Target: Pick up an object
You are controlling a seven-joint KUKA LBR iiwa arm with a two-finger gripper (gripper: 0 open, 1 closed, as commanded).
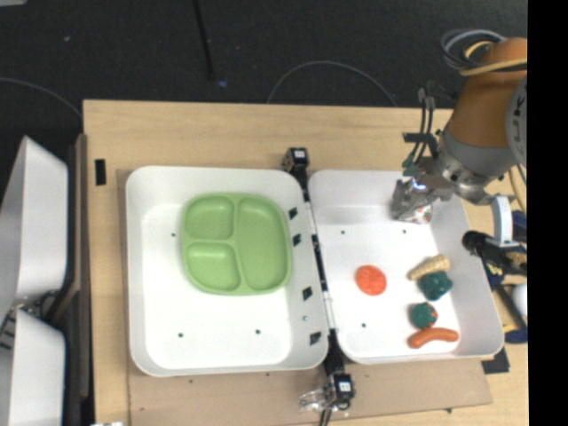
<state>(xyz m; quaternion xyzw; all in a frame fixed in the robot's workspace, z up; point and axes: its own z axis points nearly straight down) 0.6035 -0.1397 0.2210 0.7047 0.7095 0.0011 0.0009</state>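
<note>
Fingers (413,204) hang over the far edge of the right bin (355,198), near its far right corner, and whether they are parted or closed cannot be told from this slant; nothing shows between them. Objects for picking lie well apart from them, toward the near right corner of that bin: an orange round piece (372,280) sits out on the bin floor about midway along, a tan piece (429,267) lies to its right with a dark green lump (436,284) touching it on the near side, a second green lump (423,313) lies just nearer again, and an orange sausage-shaped piece (433,335) rests close to the near edge. Bare white floor separates the fingers from this cluster. The left bin (155,335) holds a green divided plate (236,242), set toward its far edge and centre. Both bins sit side by side on the wooden counter (195,122), joined along the middle by black clips.
</note>
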